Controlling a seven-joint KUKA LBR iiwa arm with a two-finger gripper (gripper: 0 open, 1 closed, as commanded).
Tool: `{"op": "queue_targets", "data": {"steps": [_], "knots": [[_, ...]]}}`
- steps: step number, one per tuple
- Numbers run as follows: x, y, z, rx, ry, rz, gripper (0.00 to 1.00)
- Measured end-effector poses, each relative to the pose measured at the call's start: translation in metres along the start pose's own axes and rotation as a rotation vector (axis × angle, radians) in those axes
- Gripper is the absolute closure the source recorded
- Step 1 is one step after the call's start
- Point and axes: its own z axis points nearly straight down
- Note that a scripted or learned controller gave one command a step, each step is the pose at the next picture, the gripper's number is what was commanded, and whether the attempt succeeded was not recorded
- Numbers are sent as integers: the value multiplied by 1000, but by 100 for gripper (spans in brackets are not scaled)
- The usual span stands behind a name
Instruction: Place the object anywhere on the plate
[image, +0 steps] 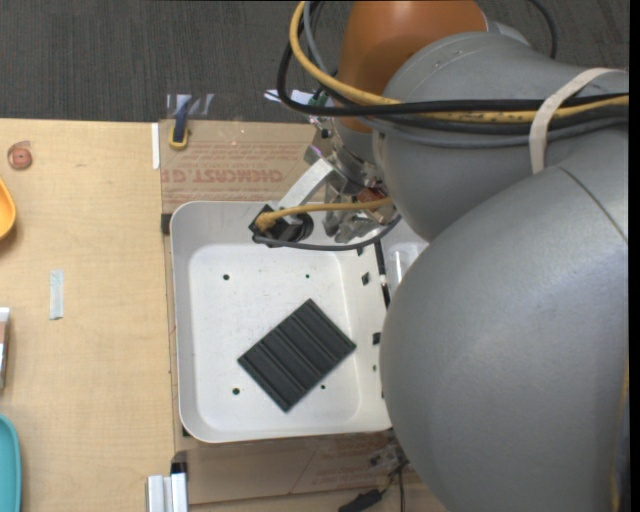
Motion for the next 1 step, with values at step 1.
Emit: {"op": "queue_targets", "data": {"steps": [1], "knots": [[45,20,-8,0,2,-355,100]]}}
